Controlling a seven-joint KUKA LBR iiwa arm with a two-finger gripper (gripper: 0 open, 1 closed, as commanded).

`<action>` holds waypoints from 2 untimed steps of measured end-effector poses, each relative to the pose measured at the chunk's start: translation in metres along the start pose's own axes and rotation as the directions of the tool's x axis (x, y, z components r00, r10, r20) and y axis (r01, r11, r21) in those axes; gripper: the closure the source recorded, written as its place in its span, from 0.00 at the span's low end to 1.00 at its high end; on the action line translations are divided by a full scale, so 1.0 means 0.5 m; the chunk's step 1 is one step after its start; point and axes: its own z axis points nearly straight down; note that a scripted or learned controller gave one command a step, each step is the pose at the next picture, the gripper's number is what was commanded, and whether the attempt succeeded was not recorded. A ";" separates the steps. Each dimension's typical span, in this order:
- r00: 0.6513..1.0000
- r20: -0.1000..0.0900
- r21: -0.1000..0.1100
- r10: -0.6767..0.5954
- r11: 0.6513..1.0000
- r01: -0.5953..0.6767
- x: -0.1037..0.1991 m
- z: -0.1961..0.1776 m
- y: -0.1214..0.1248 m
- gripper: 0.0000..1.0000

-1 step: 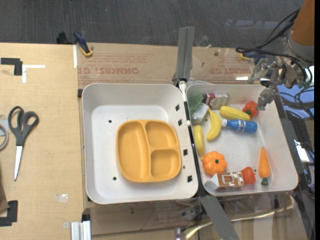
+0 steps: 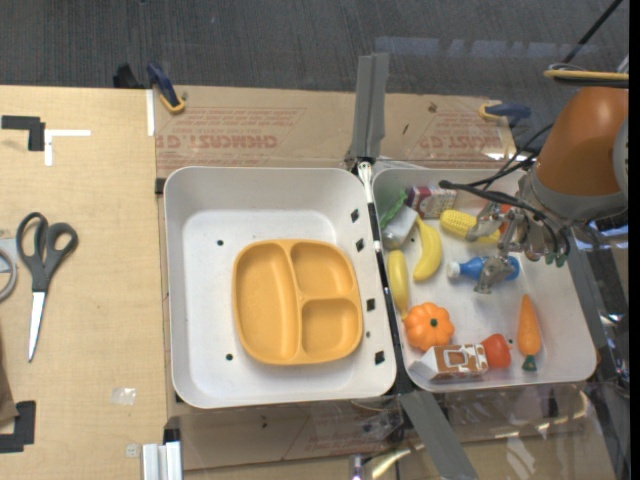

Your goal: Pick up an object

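The right bin (image 2: 575, 363) holds several toy foods. Among them are a blue bottle (image 2: 478, 268), two yellow bananas (image 2: 428, 251), a corn cob (image 2: 458, 223), an orange pumpkin (image 2: 428, 325), a carrot (image 2: 528, 330), a small carton (image 2: 460, 360) and a red piece (image 2: 496, 350). My gripper (image 2: 497, 260) hangs low over the bin's middle, right at the blue bottle, with the grey and orange arm behind it at the right. The bottle lies on the bin floor, partly covered by the gripper.
The left bin (image 2: 190, 298) holds a yellow divided plate (image 2: 298, 300). A green piece (image 2: 392, 211) and a white bottle (image 2: 400, 228) crowd the right bin's far left corner. Scissors (image 2: 40, 258) lie on the wooden bench at the left.
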 end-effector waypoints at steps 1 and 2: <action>0.973 -0.009 0.003 0.231 0.973 -0.231 -0.013 0.017 0.110 0.00; 0.920 -0.015 0.011 0.392 0.920 -0.392 -0.010 0.021 0.160 0.00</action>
